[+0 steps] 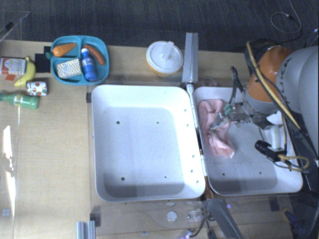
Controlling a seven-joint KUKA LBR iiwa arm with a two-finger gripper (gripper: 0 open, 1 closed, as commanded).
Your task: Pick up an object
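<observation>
A crumpled pink cloth (214, 126) lies in the left part of the right bin (249, 176). My gripper (220, 121) reaches in from the right and sits low over the cloth's middle, its tips right at the fabric. Part of the cloth is hidden under the gripper. I cannot see whether any fabric is caught between the tips.
The left bin (144, 141) stands beside the right one, with a grey divider rail (190, 59) behind them. On the bench at the back left are a blue tray (79, 59) of toy food, a banana (26, 72), a small can (36, 88), a green bottle (20, 100) and a lidded cup (164, 58).
</observation>
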